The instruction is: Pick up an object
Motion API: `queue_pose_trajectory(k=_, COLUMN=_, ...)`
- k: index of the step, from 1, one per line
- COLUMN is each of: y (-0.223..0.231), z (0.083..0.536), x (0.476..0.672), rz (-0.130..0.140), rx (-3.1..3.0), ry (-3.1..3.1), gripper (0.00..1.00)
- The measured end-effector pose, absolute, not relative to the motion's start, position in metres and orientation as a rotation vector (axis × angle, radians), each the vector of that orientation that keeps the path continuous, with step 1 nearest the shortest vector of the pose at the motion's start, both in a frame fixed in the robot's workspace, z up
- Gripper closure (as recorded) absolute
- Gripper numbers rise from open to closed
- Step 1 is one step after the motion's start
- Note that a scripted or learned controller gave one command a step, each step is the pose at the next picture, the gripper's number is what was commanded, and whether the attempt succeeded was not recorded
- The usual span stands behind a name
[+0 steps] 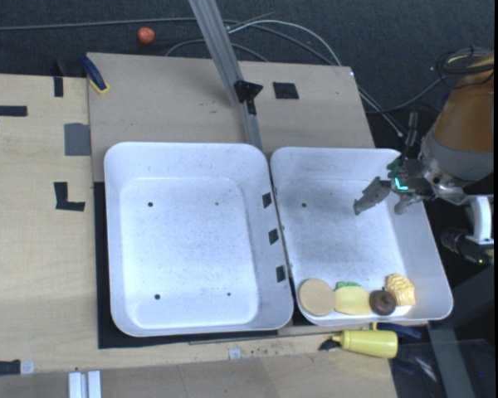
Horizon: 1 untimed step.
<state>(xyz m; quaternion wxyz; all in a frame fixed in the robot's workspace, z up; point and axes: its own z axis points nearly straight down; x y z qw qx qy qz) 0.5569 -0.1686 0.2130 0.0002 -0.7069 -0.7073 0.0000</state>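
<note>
Along the near wall of the right bin (pixel 415 222), in the camera view, four small things lie in a row, touching or almost touching one another: a flat tan disc like a cookie (pixel 316 297), a pale yellow rounded piece with a green part behind it (pixel 349 298), a small dark brown round thing (pixel 383 303), and a yellow ridged piece (pixel 400 289) that sits against the corner. They look like toy food. I judge them light and rigid, with smooth skin that may slip between hard fingers.

The gripper (pixel 384 199) hangs over the far right part of this bin, well apart from the row. Its fingers are spread wide and nothing is between them; one finger (pixel 368 197) points to the middle of the bin.

The tan disc is low and flat, so I think it is hard to take from above. The pale yellow rounded piece stands higher and offers two sides, but its neighbours press close on both sides. The ridged piece is at the end of the row; there the fingers could come down across its narrow width, though the bin wall is just beside it.

The left bin (pixel 116 222) has no objects inside. On the tabletop, just outside the right bin's near wall, lies a yellow tool with a black tip (pixel 367 342).
</note>
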Motion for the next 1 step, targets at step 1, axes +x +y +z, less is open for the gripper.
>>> queue_pose_trajectory(k=1, y=-0.1686, z=0.2129, x=0.5569, rz=0.0, rx=-2.22, ry=-2.222, gripper=0.0)
